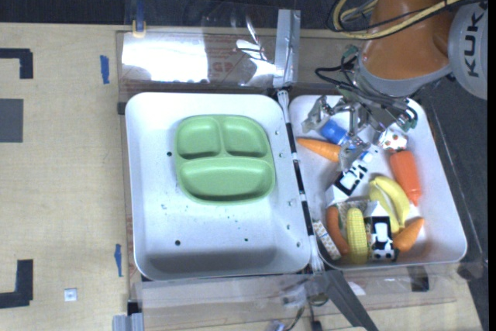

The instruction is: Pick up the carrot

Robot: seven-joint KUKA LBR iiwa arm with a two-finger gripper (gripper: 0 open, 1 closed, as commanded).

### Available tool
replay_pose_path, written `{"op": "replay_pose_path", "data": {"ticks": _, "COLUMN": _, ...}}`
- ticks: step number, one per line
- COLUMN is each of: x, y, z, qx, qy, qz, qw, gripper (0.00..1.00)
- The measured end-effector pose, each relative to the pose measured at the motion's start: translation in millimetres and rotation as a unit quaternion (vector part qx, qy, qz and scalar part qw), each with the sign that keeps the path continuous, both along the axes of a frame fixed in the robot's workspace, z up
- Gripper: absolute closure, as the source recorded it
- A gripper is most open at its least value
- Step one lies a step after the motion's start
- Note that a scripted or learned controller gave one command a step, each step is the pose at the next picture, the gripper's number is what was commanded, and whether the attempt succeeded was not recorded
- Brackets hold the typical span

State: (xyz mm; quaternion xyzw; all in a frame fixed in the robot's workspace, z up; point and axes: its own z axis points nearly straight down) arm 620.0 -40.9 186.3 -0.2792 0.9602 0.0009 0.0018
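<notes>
Item: jaws (355,137) of the single grey arm, orange band above the wrist, lowered into the right white bin (448,201) at its upper part; whether they stand apart or together cannot be told, as linkage and clutter mask the tips, and nothing shows clamped between them. Item: carrot (319,148), small, orange, lying flat with its point away from the jaws, just beside them on the side toward the left white bin (143,190), near the dividing wall. Item: blue piece (334,131), close by the jaws and above the carrot. Item: black-and-white block (353,178), just below the jaws. Item: a second, fatter orange vegetable (405,174) on the far side of the jaws; a banana (390,198) and a corn cob (356,232) lower down, well off from the jaws. Item: green divided plate (225,156) in the left bin, far from the jaws. Step judged in hand: approach and descent, grasp not yet made. Next move judged to call for a short shift toward the carrot, centring over its body, jaws across its width, clear of the blue piece.
</notes>
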Motion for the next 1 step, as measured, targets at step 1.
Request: {"op": "replay_pose_path", "data": {"ticks": 1, "x": -34.6, "y": -52.2, "z": -49.2, "qx": -0.0006, "qy": 0.0, "qz": 0.136, "qw": 0.9907, "gripper": 0.0}}
